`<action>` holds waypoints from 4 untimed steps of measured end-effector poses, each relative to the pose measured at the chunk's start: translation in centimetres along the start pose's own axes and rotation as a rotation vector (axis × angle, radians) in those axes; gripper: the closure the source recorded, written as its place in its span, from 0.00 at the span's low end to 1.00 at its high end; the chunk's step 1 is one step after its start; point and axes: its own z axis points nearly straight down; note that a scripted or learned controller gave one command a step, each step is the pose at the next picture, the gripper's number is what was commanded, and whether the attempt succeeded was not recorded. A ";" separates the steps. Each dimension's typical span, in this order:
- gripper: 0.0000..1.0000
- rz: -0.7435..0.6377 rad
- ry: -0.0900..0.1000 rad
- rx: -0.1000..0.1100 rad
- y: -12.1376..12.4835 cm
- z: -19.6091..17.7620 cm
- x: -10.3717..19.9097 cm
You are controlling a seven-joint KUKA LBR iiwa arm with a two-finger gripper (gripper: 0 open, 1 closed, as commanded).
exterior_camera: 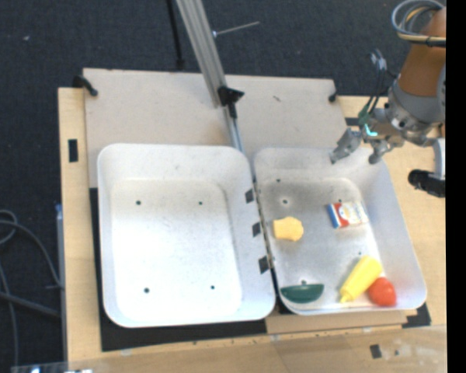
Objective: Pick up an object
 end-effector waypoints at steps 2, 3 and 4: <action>0.00 0.001 -0.003 0.001 -0.8 5.5 -0.3; 0.00 0.001 -0.003 0.000 -0.9 10.7 -0.4; 1.00 -0.001 -0.008 -0.010 -0.7 9.1 -0.5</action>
